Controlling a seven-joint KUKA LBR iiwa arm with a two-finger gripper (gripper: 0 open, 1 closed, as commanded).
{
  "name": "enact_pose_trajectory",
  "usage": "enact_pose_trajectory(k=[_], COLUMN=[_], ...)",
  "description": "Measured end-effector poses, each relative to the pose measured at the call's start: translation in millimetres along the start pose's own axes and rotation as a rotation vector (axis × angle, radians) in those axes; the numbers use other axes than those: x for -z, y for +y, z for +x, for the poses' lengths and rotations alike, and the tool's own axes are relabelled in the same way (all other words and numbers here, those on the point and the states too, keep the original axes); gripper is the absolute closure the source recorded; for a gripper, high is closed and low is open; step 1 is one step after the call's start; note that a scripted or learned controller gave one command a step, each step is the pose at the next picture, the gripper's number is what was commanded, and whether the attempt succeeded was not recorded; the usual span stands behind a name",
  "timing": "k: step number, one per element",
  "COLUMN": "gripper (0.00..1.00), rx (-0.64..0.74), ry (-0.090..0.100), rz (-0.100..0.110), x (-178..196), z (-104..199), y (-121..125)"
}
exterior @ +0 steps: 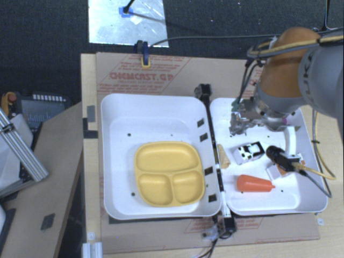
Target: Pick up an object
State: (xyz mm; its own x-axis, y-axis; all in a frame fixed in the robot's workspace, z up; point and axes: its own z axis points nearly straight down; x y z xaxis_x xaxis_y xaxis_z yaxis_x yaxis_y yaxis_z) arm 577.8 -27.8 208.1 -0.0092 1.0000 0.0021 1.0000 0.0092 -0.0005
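1. "CHEMCAST GP" is printed in red on the brown sheet [142, 75] laid under both bins.
2. The gripper [240, 123] is seen over the right bin [285, 199], just above a black-and-white toy [250, 151]. How wide the gripper stands cannot be told.
3. A smooth, tapered orange carrot [255, 184] is laid nearby. A yellow three-part tray [167, 172] is held in the left bin [118, 144].

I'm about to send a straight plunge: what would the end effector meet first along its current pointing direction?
Probably bare floor of the right bin. The end effector points down near the bin's back left; the black-and-white object lies in front of it, and depth is unclear, so contact there is possible.
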Motion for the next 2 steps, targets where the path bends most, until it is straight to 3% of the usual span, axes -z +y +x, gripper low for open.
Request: enact_pose_trajectory(k=[1, 2], gripper=[1.0, 1.0], rx=[0.001, 0.001], ry=[0.0, 0.001], rz=[-0.003, -0.001], x=[12.7, 18.7], z=[52.6, 98.9], y=[-5.8, -27.8])
